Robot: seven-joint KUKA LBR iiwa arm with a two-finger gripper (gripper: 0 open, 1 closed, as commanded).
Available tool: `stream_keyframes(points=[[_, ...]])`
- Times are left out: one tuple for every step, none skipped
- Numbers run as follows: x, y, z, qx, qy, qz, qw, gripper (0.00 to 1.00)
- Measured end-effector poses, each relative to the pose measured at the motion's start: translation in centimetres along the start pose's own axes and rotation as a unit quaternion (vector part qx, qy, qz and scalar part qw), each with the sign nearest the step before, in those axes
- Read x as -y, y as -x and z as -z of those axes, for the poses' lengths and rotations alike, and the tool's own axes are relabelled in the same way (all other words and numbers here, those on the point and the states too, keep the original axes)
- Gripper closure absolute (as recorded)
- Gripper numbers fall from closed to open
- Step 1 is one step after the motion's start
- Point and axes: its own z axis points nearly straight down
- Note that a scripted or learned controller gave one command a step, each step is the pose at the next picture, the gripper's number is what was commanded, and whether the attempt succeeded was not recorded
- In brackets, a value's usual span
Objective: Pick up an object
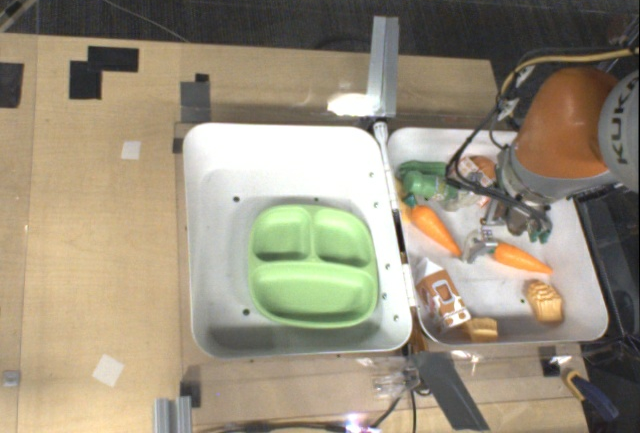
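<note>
Gripper: the grey two-finger gripper [483,243] hangs low inside the right white plastic bin [590,316], under the arm's orange band [562,124]; whether it stands wide or narrow I cannot tell, and nothing shows clearly held in it.
Nearest thing: the right-hand orange plastic carrot [521,259] lies just beside the gripper, its blunt end touching or almost touching the tip; this looks like the target.
Landmark: every place below is given relative to that right-hand carrot.
Second carrot: another orange plastic carrot [434,227] lies to the left and slightly up, on the far side of the gripper.
Green toy: a small green plastic piece [421,184] sits further up and left, near the bin's top corner.
Brown toys: a tan bread-like piece [543,300] lies just below the carrot; a brown-and-white packet [443,295] and a small tan lump [481,327] lie below and to the left.
Other bin: the left white bin [210,221], well to the left, carries a green divided plastic plate [313,264].
Counter: the wooden counter [90,251] bears both bins.
Step in hand: judged to be the descent or alignment before a grasp; no object is lifted yet.
Next move: it calls for centring over the carrot's body, closing across its narrow width, then lifting straight up; a rounded carrot may roll or slip aside.
</note>
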Motion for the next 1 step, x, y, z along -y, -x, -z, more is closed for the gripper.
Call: stream_keyframes(points=[[-5.1,-1.47,0.09,0.0,0.001,-0.011,0.9999,0.0]])
